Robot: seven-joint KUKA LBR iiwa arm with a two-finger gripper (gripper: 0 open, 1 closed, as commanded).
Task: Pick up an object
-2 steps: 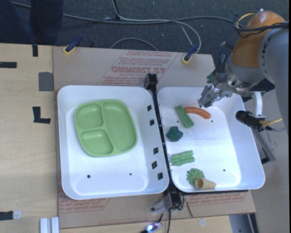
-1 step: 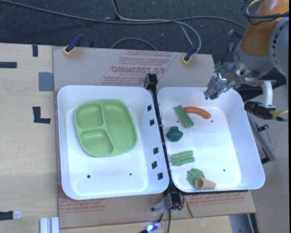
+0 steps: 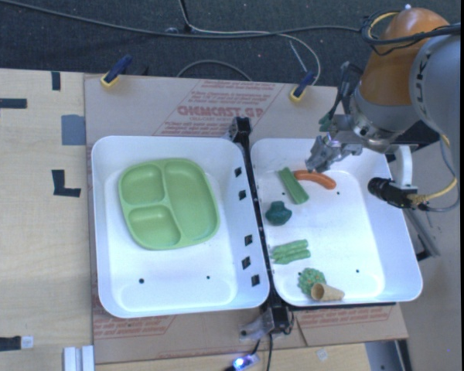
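My gripper (image 3: 322, 161) hangs over the far part of the right bin (image 3: 387, 238), just above the orange carrot-like piece (image 3: 319, 180). Beside the carrot lies a flat green stick (image 3: 293, 185). A dark teal lump (image 3: 278, 213) sits near the divider. Closer to the front lie a light green bean pod (image 3: 291, 250) and a green leafy piece with a tan cone (image 3: 319, 284). Nothing shows between the fingers.
The left bin (image 3: 116, 284) holds a green divided plate (image 3: 168, 204). A black divider with clips (image 3: 251, 222) runs between the bins. Blue-and-yellow clamps (image 3: 116, 70) (image 3: 302, 88) hold the cardboard at the back. Cables cross the dark floor behind.
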